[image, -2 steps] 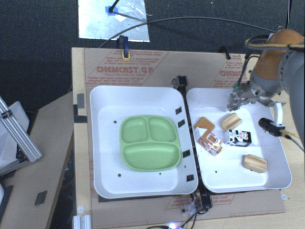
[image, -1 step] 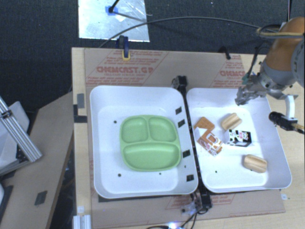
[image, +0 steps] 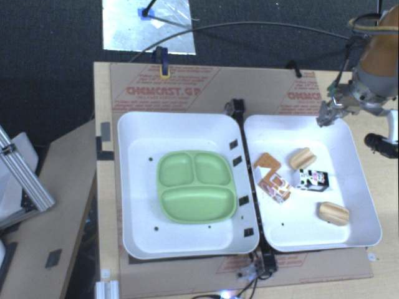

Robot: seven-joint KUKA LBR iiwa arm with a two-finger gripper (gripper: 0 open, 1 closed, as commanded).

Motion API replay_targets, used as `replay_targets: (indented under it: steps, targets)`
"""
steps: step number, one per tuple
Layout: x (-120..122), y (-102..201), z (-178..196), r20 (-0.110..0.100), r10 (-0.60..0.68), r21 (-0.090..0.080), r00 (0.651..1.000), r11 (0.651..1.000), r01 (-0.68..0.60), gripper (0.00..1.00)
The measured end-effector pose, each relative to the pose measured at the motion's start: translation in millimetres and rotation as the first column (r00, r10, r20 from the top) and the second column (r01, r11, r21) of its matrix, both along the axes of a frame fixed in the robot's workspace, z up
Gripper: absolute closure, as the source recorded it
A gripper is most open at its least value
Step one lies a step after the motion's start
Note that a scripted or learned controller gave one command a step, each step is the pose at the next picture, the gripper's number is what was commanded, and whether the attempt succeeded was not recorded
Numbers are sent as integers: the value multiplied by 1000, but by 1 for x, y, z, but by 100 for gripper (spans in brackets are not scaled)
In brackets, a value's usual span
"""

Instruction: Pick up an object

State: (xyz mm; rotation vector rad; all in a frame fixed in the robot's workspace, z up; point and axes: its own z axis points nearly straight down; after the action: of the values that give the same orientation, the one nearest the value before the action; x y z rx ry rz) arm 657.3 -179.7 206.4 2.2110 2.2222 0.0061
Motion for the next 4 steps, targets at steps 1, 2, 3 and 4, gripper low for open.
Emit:
replay_targets:
  steps: [1, 2, 3, 4]
  targets:
    - [-25, 54, 4, -7, 4, 3, 1000, 1000, -4, 100]
    - [-41, 106, -4, -8, 4, 4, 1000, 1000, -4, 100]
    - [-60, 160, 9, -7, 4, 4, 1000, 1000, -4, 100]
    - [-77, 210, 1, -9, 4, 4, 1000, 1000, -4, 100]
